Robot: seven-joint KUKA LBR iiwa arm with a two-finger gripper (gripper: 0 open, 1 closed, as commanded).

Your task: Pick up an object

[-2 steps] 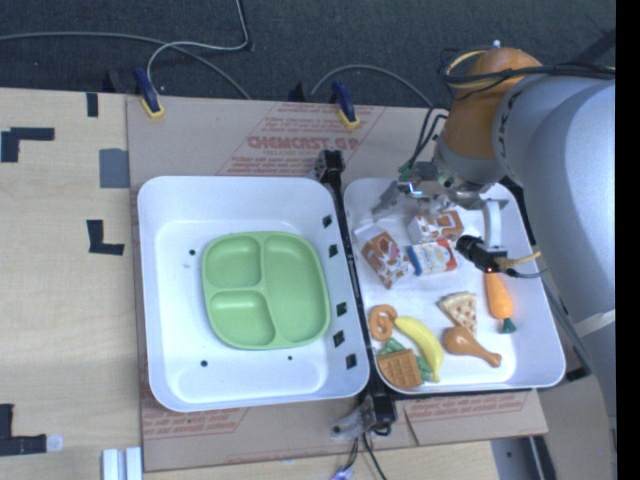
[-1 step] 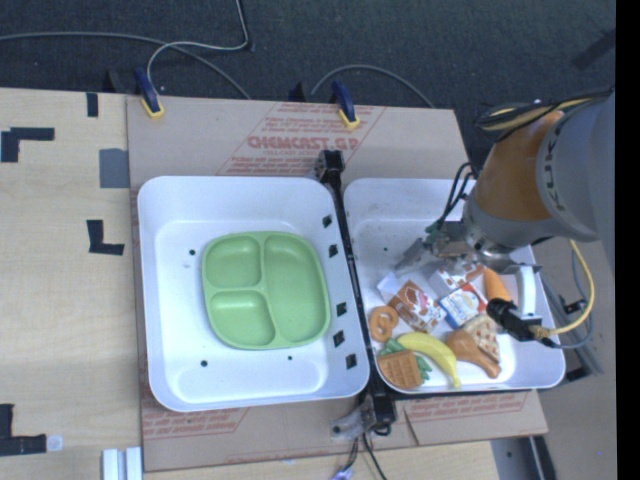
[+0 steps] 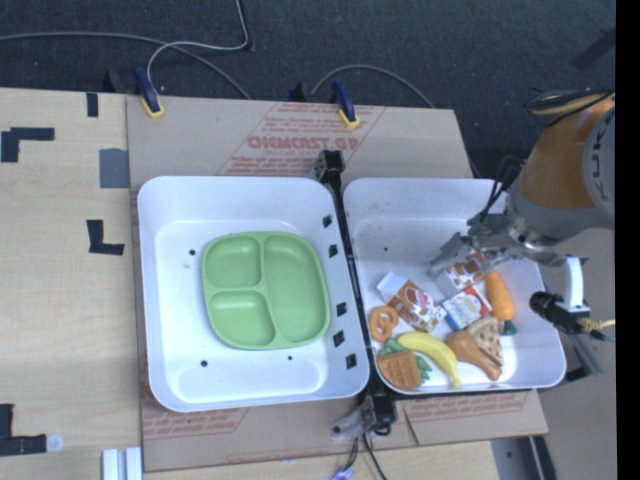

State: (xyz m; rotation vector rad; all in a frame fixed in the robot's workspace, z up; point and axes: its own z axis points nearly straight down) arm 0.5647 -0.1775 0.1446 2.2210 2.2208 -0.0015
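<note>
dark carpet (image 3: 400,18) (cables) — wooden bench (image 3: 50,268), cardboard (image 3: 290,138)

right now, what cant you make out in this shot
- Gripper, camera view: too small and blurred to tell whether it is open, or touching the packet beneath it.
- Arm: cut off by the right edge.
- Packet labels: too small to read.
- Waffle toy: partly covered by the banana.
</note>
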